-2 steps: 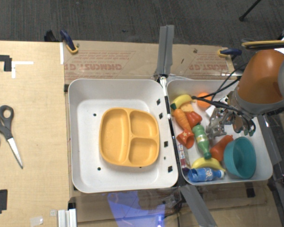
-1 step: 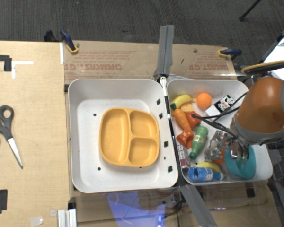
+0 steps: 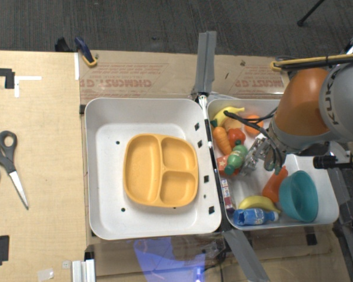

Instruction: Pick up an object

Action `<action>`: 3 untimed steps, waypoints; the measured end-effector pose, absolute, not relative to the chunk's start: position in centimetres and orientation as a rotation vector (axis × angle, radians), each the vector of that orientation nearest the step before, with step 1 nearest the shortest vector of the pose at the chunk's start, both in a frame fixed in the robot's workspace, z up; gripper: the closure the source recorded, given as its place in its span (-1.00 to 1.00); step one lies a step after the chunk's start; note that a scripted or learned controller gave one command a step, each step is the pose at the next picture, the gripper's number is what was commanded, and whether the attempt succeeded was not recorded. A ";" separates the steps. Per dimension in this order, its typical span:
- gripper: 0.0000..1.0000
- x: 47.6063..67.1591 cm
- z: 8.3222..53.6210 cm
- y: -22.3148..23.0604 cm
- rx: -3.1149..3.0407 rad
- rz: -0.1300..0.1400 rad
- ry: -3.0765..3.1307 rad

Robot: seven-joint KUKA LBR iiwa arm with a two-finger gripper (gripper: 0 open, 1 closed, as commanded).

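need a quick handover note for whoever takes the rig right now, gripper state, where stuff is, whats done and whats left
Gripper: low in the right bin, among the toys; whether its fingers are open or shut cannot be told, and nothing is seen held.
Right bin holds: carrot, green bottle, two bananas, teal bowl, blue bottle, an orange piece beside the bowl.
Left bin: yellow divided plate, nothing in its compartments.
Done: the arm has reached the pile.
Left: grasp one object and lift it clear; the green bottle lies nearest the gripper.
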State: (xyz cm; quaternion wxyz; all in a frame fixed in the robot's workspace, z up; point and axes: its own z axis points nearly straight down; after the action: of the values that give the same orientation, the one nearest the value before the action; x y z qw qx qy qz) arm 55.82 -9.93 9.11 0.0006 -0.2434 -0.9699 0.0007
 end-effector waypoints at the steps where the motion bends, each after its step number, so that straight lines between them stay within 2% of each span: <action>1: 1.00 51.3 10.7 -15.9 -0.186 0.000 -3.139; 2: -1.00 51.3 10.7 -15.9 -0.185 -0.001 -3.139; 3: -1.00 54.8 9.3 -12.7 -0.397 0.001 -3.121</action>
State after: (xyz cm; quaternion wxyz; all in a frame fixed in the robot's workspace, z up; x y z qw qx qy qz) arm 54.83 -12.69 9.30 -0.0021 -0.1263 -0.9920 0.0002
